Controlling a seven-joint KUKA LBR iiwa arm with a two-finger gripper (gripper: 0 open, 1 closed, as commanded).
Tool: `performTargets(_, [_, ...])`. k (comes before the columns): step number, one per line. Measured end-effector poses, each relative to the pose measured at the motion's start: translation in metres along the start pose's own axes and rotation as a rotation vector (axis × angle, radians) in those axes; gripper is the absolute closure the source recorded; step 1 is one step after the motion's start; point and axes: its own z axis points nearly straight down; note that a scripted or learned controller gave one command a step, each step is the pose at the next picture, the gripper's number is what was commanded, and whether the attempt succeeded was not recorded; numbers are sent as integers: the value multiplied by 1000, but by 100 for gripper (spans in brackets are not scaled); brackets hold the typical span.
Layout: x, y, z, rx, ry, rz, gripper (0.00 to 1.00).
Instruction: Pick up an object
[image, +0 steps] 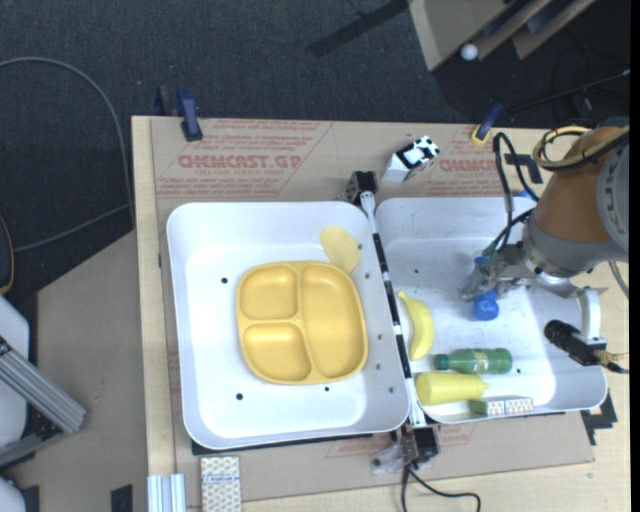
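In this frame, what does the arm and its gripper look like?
The arm has a broad orange band above a grey wrist section. Black and yellow cables loop beside it. The gripper is small, grey metal, with a blue part just below it.

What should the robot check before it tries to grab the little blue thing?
1. Pincer above the little blue thing: ok, it sits right over it.
2. Blue thing between the pincer's tips: cannot tell.
3. Room around the blue thing: ok, the green bottle and banana lie apart from it.
4. Blue thing inside the right bin: ok.
5. Yellow plate out of the way: ok, it sits in the left bin.
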Motion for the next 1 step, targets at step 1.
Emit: performTargets(1, [92,56,-91,-3,1,-1,100])
